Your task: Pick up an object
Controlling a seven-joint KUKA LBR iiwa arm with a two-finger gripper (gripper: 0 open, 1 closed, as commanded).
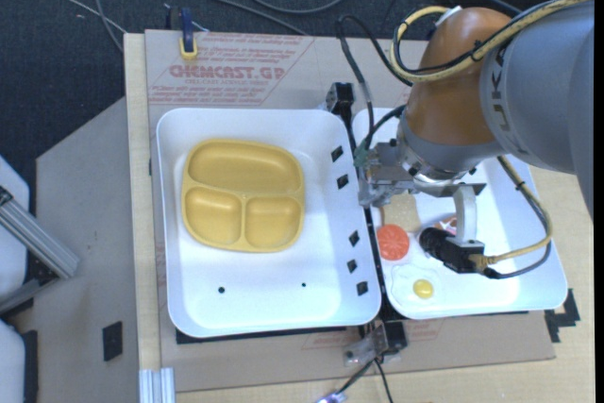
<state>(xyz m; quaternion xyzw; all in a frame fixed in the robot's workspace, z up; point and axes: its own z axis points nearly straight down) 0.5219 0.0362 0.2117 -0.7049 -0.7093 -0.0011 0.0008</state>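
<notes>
Red disc, flat and round, lies in right bin close to that bin's inner wall, next to the seam w/ left bin. Judged the nearest candidate for the pick. It looks like a moulded toy food slice: prob. light, stiff, smooth-faced, not fragile. Lying flat, it offers little height. A pinch across the rim, edge to edge, seems the only hold, and a smooth rim may slip.

Fried-egg piece, white w/ yellow yolk, lies just beside the disc toward the bin's near corner. Also flat, irregular outline, prob. similar weight, harder to pinch. The two may touch at the edges; cannot confirm.

Gripper sits over the inner wall of the right bin, just up-frame of the disc. Whether the pincer is spread or pressed together cannot be told, as the wrist body hides it. No item seen in its grasp.

Surface: both bins white, shallow, glossy, prob. low friction, so a flat item may slide rather than lift. Bins rest on a brown board w/ red print.

Room: tight on the inner side. The wall is near the disc, so closing parallel to the wall seems safer than square to it. Arm overhangs much of the right bin.

Left bin holds a yellow divided plate, three compartments, well apart from the gripper. Large, rigid, rim the only hold; not the likely target.
</notes>
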